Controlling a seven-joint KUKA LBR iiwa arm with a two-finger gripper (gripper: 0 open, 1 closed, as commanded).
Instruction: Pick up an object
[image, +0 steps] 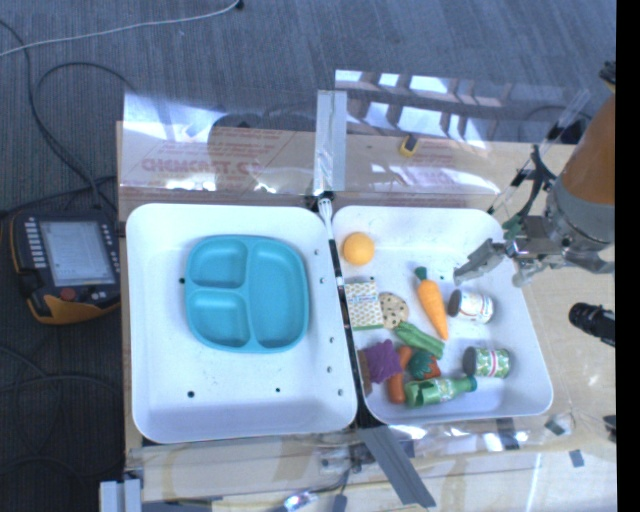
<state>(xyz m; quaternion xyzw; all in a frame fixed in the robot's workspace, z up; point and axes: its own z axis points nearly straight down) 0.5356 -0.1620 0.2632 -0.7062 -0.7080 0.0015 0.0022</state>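
The right bin (520, 330) holds several toy foods. An orange ball (358, 248) lies at its back left. A carrot (432, 305) lies in the middle, with a small white can (474, 306) on its side just to the right. Nearer the front are a green can (488, 362), a green bottle (441, 390) and a purple bunch of grapes (379, 360). My gripper (474, 264) hangs over the bin's back right, just above the white can, slanting down to the left. I see nothing held in it.
A blue divided plate (245, 293) sits in the left bin (160, 380). A cracker packet (362, 304) and a speckled cookie (394, 308) lie by the divider. A green vegetable (420, 339) and red pieces (400, 386) crowd the front. A handheld control pendant (65, 265) lies on the floor at left.
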